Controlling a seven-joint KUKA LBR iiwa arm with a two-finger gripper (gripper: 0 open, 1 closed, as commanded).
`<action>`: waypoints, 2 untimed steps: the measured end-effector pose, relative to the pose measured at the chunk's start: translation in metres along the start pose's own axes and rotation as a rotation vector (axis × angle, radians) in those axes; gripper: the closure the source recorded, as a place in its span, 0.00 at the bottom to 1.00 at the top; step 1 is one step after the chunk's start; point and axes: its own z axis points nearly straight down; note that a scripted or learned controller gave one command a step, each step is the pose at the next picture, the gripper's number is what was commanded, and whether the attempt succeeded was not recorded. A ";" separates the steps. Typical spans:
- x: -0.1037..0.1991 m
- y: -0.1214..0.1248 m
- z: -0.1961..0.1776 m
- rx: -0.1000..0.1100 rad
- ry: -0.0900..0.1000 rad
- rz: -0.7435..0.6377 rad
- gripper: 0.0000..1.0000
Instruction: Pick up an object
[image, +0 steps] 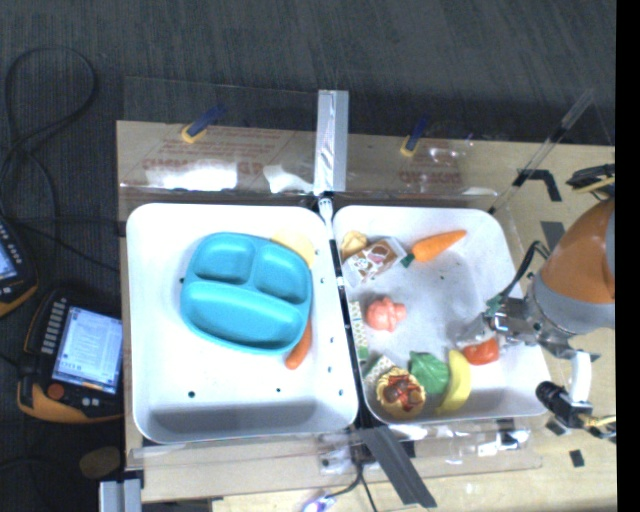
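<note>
Red object lying in right bin, just beside yellow banana, touching tool at its tip. Cannot tell whether clamped or merely touched. Green piece left of banana, orange carrot far above it. Blue tray well left of banana, in left bin.

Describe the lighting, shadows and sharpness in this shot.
Camera view: even, soft overhead light; the blue tray casts a faint shadow on the left bin; the right bin looks slightly washed out; the toys are soft, the pincer hard to resolve.
</note>
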 end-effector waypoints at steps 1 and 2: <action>0.051 0.021 -0.089 0.023 -0.013 0.327 1.00; 0.066 0.055 -0.152 0.022 -0.013 0.275 1.00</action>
